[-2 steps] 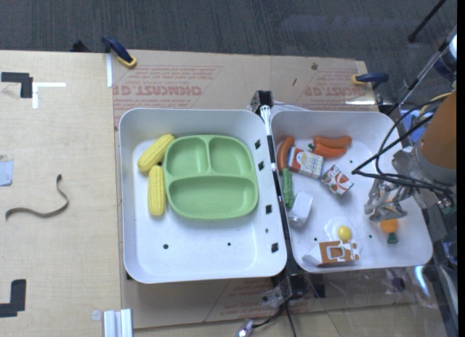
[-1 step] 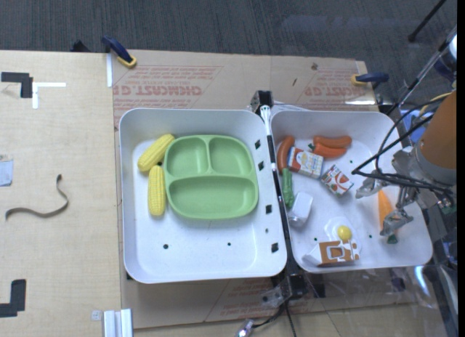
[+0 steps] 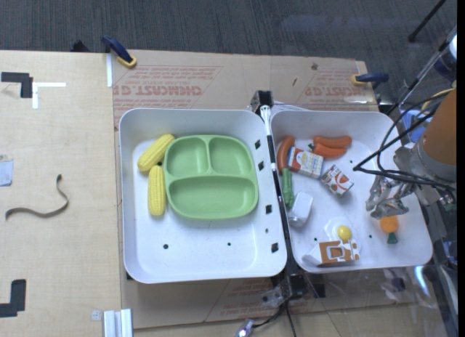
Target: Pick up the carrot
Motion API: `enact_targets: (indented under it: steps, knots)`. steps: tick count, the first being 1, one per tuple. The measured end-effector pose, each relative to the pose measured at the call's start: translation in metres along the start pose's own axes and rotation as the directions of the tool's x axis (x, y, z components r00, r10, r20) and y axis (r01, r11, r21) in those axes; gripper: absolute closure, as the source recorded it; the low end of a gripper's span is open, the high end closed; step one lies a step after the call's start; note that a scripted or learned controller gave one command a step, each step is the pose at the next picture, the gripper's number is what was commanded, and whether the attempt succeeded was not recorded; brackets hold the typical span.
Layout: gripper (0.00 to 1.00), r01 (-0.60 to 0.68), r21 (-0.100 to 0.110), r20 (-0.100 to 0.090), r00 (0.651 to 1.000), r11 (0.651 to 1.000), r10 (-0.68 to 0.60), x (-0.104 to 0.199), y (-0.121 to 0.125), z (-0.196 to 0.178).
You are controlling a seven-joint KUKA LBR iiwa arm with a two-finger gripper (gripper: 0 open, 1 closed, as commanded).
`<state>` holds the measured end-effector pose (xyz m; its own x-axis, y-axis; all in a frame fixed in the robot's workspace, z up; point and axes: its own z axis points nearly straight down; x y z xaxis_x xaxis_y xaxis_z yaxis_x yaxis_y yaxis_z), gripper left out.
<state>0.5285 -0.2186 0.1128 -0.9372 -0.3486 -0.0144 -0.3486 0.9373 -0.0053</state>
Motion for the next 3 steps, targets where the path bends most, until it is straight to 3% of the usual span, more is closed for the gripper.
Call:
enact_targets:
  steps: [1,2,3]
  knots:
    - [1.0,-0.283,-0.001,-0.012,0.959,0.959,0.283,0.018,0.025,-0.043]
    - [1.0,-0.312,-0.002,-0.013,0.95,0.95,0.312,-0.004,0.094,-0.055]
    - [1.0,-0.179,-0.002,-0.01,0.984,0.984,0.179,-0.006,-0.005,0.017]
